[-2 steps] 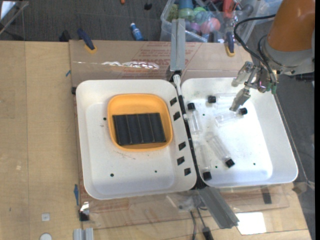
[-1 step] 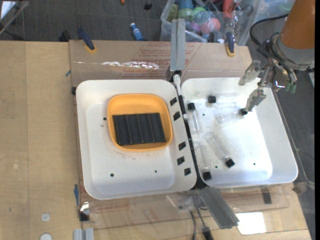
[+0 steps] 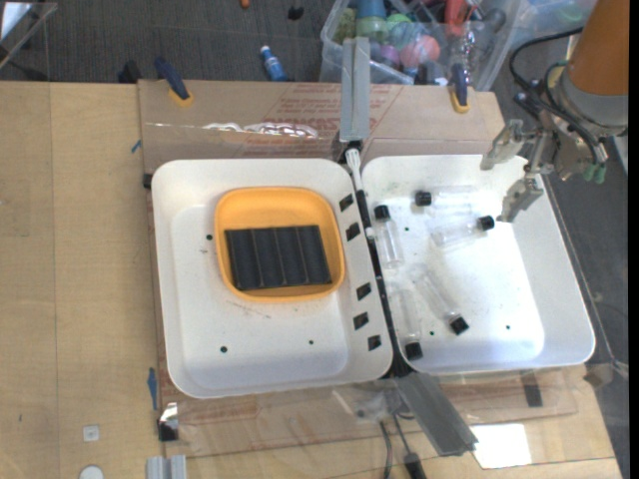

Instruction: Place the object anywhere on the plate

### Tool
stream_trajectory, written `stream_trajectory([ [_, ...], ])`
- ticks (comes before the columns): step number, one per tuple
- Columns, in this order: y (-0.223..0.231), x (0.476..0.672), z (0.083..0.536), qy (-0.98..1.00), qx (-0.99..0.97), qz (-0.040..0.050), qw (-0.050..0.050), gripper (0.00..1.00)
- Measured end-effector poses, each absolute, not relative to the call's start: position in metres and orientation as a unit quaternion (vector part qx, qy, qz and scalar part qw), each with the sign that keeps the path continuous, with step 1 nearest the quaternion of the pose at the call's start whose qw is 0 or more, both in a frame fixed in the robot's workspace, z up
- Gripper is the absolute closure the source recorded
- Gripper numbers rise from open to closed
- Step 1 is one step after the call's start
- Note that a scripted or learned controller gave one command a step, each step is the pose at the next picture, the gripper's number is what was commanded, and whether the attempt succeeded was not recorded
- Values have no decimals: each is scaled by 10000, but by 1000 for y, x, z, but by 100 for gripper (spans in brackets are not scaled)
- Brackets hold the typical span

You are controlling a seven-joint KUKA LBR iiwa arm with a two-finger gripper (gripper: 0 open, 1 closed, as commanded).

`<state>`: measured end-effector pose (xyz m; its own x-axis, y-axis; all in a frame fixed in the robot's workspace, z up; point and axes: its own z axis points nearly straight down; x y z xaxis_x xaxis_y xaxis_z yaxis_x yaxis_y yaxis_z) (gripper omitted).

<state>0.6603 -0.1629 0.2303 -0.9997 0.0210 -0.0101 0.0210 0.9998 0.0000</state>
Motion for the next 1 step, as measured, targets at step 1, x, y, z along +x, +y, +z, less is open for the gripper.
stream_trajectory([
  [1,-185,666,216,9994,-329,-3,52,0],
])
